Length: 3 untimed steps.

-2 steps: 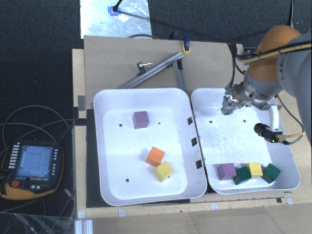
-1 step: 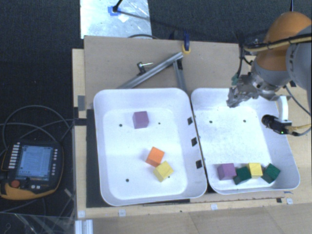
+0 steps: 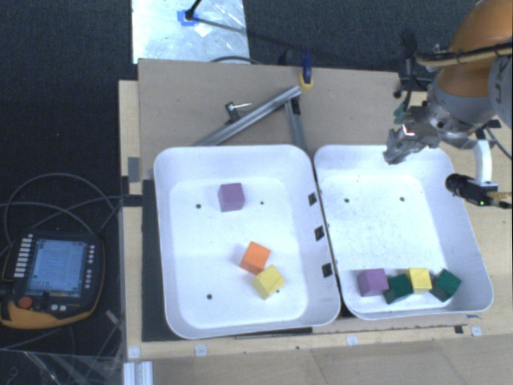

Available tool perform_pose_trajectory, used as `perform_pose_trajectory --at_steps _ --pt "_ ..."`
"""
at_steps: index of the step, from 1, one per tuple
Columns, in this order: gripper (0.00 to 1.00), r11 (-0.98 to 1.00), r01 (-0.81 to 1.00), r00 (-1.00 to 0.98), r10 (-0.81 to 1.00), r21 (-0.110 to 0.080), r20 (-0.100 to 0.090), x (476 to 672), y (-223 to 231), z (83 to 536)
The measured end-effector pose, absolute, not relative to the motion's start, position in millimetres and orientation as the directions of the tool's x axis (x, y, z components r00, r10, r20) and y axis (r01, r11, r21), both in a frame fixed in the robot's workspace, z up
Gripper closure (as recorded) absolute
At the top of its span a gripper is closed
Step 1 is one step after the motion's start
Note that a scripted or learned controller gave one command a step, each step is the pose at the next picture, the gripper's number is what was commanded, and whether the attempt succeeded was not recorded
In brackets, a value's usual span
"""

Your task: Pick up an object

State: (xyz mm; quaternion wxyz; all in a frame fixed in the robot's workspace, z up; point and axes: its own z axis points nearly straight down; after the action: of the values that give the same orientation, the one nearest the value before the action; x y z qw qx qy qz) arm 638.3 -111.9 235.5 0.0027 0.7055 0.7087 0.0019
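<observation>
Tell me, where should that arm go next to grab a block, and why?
Probably toward the near edge of the right bin. The gripper hangs over that bin's far rim with nothing under it, while four blocks sit along the near wall: a purple block, a green block, a yellow one and another green one. The purple block, at the row's end, looks easiest.

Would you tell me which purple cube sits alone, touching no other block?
The purple cube in the left bin; the other purple cube touches a green block.
</observation>
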Motion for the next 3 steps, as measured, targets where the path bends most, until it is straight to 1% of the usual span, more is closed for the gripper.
perform_pose_trajectory --at_steps 1,2,3 --pt "1.00 0.008 1.000 -0.008 1.000 -0.001 0.001 614.5 -65 225" --pt "1.00 0.011 1.000 -0.011 1.000 0.000 0.003 601.3 -11 232" --pt "1.00 0.011 1.000 -0.011 1.000 0.000 0.003 581.5 35 241"
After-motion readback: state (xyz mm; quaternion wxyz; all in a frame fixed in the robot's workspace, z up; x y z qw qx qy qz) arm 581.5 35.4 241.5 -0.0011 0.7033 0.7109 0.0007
